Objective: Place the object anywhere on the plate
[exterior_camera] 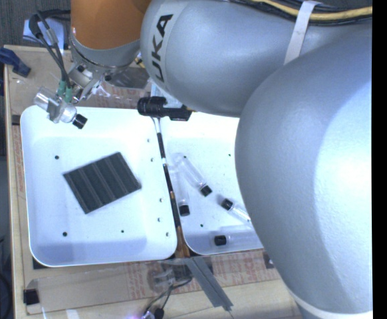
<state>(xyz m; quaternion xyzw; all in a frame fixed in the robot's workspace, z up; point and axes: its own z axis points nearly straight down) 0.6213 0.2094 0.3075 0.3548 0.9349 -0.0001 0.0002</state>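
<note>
**Gripper at far-left corner of left bin, grip state unreadable**

Gripper (68, 97) sits low over the far-left corner of the left bin (37, 231), under the orange band (100, 18). Can't tell how far open it is.

- Capped tube (59, 111): clear/silvery body, black cap pointing toward the bin's middle. It lies right at the gripper's tip, above the bin's far rim. Can't tell if it's clamped or just in line with the tip, so I'm not calling it held.
- Plate (102, 181): dark grey, ribbed, rectangular. It lies flat mid-floor in the left bin, turned at an angle to the walls. It's well apart from the capped tube, with bare white floor all round it.
- Right bin (197, 250): several loose tubes (192, 177) of the same clear type with black caps, scattered on the visible part of the floor. One lies near the front wall, the others nearer the middle.
- Arm (300, 145): the grey body covers most of the right bin.
- Desk (114, 281): wood-toned strip visible in front of both bins.
</note>
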